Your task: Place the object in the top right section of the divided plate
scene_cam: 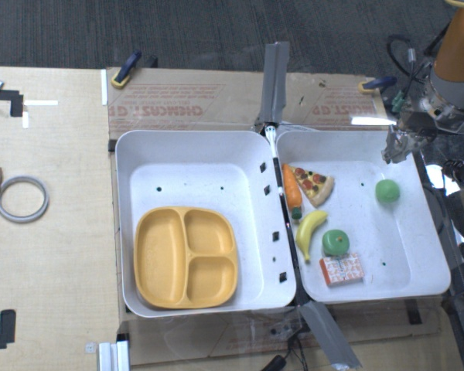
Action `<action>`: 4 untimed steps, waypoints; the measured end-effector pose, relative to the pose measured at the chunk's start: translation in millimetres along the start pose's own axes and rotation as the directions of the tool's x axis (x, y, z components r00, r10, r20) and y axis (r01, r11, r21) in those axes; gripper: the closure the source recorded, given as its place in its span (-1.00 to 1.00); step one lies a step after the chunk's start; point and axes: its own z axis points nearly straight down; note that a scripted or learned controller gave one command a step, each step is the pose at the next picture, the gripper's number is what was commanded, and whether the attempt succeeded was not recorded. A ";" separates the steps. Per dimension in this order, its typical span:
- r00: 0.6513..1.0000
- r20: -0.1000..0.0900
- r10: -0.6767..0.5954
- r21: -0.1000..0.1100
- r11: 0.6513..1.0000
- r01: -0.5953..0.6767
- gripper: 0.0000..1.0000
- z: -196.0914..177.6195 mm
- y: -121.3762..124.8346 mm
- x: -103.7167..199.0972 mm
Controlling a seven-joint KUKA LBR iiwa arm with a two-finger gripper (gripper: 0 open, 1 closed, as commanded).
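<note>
Camera view shows several items in the right bin [417,280], and which one is the task's object cannot be told: a green ball [387,192] lies nearest the gripper [396,147], at about five o'clock from it and apart from it. Toward nine o'clock from the ball lie a pizza slice [315,185] and a carrot [292,189], with a banana [309,233], a green apple [336,243] and a small red box [342,270] lower down. At nine o'clock, the yellow divided plate [186,256] sits in the left bin [193,157]; whether the jaws are spread cannot be told.
</note>
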 end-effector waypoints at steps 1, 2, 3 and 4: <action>1.000 0.002 -0.003 0.008 1.000 0.003 1.00 -3.5 -0.1 -0.4; 0.927 0.002 -0.374 -0.081 0.924 0.373 1.00 72.3 17.2 34.9; 0.798 0.027 -0.602 -0.080 0.794 0.602 1.00 118.7 42.7 -42.0; 0.628 0.045 -0.777 -0.073 0.624 0.778 1.00 125.8 43.8 -41.1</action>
